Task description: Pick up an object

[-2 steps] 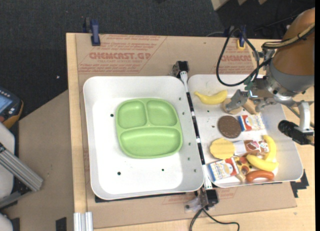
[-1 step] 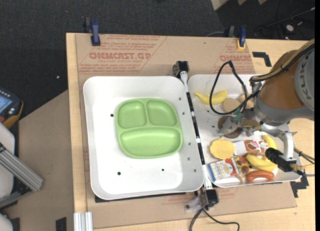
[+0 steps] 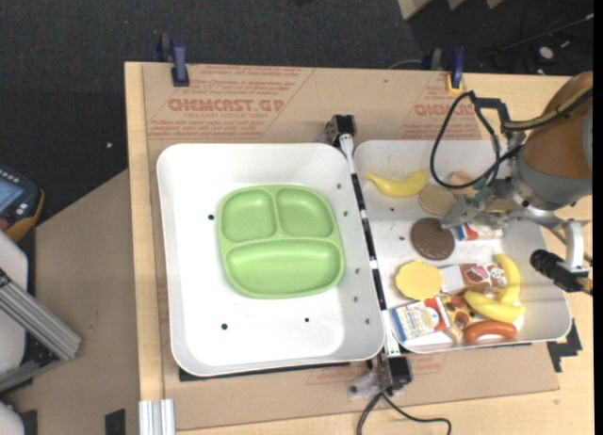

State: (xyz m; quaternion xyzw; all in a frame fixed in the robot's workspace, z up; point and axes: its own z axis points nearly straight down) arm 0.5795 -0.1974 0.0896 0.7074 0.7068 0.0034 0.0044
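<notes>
— Nearest the lens, along the right bin's (image 3: 556, 325) front edge: a small printed carton (image 3: 421, 320), a red sausage-shaped piece (image 3: 489, 331) and a bunch of yellow bananas (image 3: 501, 298), packed close together. The carton's print is too small to read.

— Any writing that can be read?

— Yes, red lettering on the brown board (image 3: 226, 104) under both bins: "CHEMCAST GP", large, above the left bin (image 3: 179, 235), and part of the same print above the right bin.

— What else lies in the right bin?

— A yellow disc (image 3: 418, 280), a dark brown disc (image 3: 433, 239), a tan disc (image 3: 436, 201), a lone banana (image 3: 398, 183) at the back, and a brown-and-white packet (image 3: 482, 277) beside the bunch.

— And the left bin?

— A green divided plate (image 3: 280, 240) with three compartments, lying flat in its middle.

— The claw?

— The gripper (image 3: 474, 217) hangs over the right bin's back half, near the tan and brown discs. Cables (image 3: 462, 132) and the wrist cover it, so I cannot tell its state.

— Surroundings?

— Blue clamps (image 3: 176, 56) pin the board's back edge; dark carpet (image 3: 66, 47) lies beyond.
</notes>
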